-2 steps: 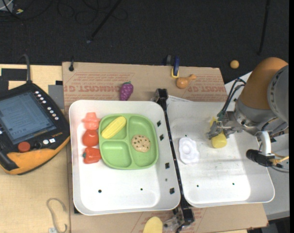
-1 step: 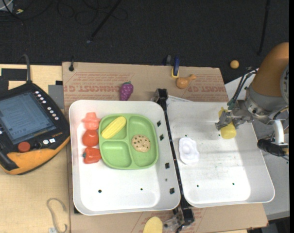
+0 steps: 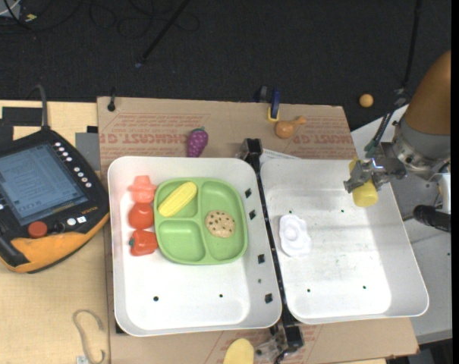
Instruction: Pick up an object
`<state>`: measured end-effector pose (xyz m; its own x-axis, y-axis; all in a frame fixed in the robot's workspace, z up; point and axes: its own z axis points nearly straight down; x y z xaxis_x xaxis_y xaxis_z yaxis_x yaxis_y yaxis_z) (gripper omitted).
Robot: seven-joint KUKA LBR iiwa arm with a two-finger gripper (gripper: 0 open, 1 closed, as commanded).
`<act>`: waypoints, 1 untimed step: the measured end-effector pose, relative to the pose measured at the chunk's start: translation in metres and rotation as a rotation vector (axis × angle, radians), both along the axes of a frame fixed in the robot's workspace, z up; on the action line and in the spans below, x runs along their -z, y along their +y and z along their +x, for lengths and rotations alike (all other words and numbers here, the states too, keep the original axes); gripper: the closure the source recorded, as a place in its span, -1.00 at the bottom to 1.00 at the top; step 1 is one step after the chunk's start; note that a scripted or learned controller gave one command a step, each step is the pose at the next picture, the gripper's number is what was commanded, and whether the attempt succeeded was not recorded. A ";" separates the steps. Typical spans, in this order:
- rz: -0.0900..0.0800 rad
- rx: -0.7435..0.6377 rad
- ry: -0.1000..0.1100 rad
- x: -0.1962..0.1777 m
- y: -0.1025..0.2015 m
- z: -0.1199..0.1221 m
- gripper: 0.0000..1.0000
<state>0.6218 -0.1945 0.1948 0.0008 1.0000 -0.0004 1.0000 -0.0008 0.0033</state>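
Observation:
My gripper point(image 3: 366, 182) hangs over the far right corner of the right bin point(image 3: 343, 279), under the grey wrist and orange band. A small yellow object point(image 3: 365, 196) sits between the fingertips, and the gripper is shut on it. A white lumpy object point(image 3: 293, 235) lies in the right bin near its left wall. In the left bin point(image 3: 183, 309), a green divided plate point(image 3: 191, 245) carries a yellow corn cob point(image 3: 176, 197) and a cookie point(image 3: 220, 222). Three red and orange toy foods point(image 3: 141, 216) lie to the left of the plate.
A teach pendant point(image 3: 39, 196) rests on the bench at far left. On the cardboard behind the bins lie purple grapes point(image 3: 197, 141) and an orange toy point(image 3: 287, 127). A yellow toy point(image 3: 239, 350) sits in front of the bins. The divider point(image 3: 263, 233) separates the bins.

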 end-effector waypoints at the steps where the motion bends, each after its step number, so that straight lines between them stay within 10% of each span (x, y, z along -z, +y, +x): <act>1: 0.000 0.000 0.000 -0.035 -0.002 0.000 1.00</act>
